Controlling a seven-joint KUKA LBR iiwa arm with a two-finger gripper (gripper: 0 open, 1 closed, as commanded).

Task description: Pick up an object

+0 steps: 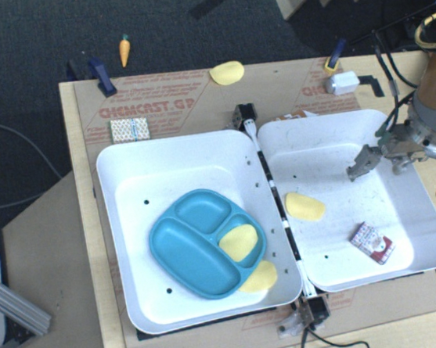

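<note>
Over the right bin's (411, 208) far right corner the hand (375, 159) hangs released and ungrasping, mid-approach; next it must descend onto the yellow piece (305, 207) or red-white packet (371, 242).

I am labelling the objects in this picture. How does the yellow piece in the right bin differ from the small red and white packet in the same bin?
The yellow piece is a plain, rounded shape; the red and white packet is angular and printed. The yellow piece lies by the bin's left wall, near the divider; the packet lies toward the lower right corner. Both lie loose on the floor of the right bin, apart from the gripper.
</note>
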